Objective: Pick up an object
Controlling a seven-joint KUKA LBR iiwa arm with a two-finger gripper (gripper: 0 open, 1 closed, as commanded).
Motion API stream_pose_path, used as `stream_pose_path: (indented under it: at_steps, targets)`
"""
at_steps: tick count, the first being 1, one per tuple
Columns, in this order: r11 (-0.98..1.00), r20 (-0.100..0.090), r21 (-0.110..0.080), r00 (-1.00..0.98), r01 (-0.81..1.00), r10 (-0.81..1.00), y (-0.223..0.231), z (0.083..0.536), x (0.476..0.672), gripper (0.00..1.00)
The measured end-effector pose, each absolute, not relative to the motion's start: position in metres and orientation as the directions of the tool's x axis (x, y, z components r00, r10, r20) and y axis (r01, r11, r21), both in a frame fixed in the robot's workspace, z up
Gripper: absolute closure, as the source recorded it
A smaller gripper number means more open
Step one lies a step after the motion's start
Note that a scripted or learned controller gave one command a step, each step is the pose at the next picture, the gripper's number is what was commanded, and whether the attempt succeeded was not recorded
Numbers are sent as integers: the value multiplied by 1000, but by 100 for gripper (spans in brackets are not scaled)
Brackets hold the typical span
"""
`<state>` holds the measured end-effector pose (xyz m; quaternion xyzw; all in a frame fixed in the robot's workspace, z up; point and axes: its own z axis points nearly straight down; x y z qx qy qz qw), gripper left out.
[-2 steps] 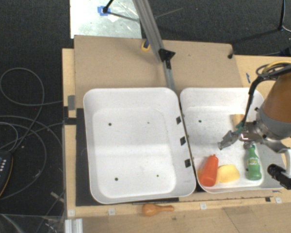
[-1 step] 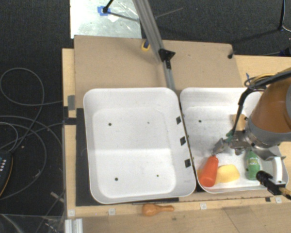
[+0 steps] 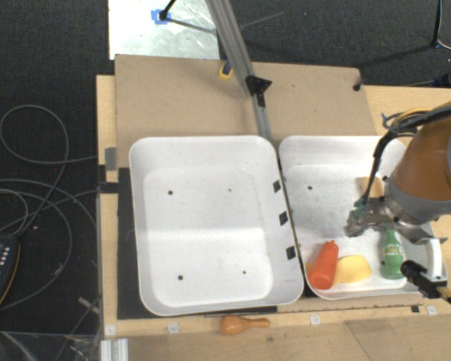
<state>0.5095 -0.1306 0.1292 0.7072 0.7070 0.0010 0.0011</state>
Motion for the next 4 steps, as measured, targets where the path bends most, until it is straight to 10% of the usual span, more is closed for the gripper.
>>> stream_pose_path:
  at_steps: [2,4]
  targets:
    - [6,-3,10,-6,1000,1000,-140,252,506,100]
    - [10,2,2,-10,1000,1000,-89,257,508,100]
